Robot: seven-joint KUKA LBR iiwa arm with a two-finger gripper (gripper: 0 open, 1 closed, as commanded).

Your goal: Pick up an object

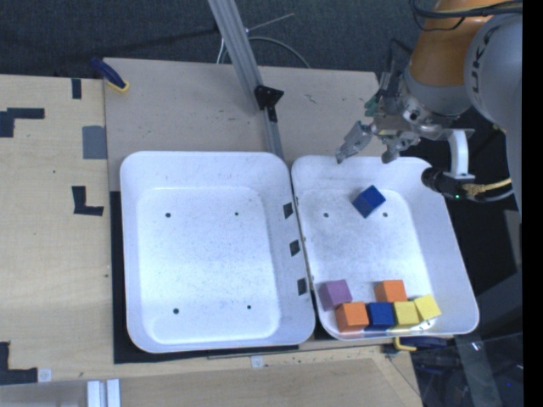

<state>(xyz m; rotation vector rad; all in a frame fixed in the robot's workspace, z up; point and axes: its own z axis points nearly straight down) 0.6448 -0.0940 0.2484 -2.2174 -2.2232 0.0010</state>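
Your gripper [366,150] hovers with jaws spread and bare, just above the far rim of the right bin [445,236]; inside it lies a tilted blue cube [369,201].

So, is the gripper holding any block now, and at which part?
Nothing is held. The gripper is open above the far edge of the right bin, apart from the blue block.

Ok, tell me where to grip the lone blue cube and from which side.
Grip the lone blue cube across two opposite side faces, coming straight down from above. It sits alone in the right bin, apart from the walls and the block cluster, so all sides look reachable. It lies turned diagonally to the bin, so the gripper, open above the bin's far rim, should probably rotate to match its faces.
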